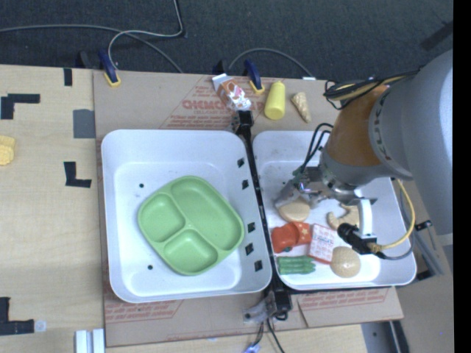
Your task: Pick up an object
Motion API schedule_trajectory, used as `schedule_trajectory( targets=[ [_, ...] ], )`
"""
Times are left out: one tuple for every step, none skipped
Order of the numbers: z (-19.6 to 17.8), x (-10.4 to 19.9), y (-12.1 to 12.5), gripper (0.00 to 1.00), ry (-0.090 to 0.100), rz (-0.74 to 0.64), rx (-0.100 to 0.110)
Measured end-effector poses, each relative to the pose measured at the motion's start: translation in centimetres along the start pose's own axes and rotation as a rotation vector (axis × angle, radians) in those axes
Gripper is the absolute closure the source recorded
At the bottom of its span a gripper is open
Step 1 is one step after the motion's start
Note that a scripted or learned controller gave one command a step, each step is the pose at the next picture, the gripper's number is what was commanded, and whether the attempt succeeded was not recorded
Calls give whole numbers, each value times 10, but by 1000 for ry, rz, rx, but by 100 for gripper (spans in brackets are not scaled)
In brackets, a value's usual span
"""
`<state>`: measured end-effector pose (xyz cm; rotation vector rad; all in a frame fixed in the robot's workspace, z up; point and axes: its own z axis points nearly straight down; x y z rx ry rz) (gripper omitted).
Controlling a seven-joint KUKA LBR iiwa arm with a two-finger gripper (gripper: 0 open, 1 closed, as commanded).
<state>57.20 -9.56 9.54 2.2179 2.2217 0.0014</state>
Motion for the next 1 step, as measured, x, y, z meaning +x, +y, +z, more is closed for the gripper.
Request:
schedule_trajectory(
  targets=[
    [-89,83,-1,100,2,-1,2]
  ],
)
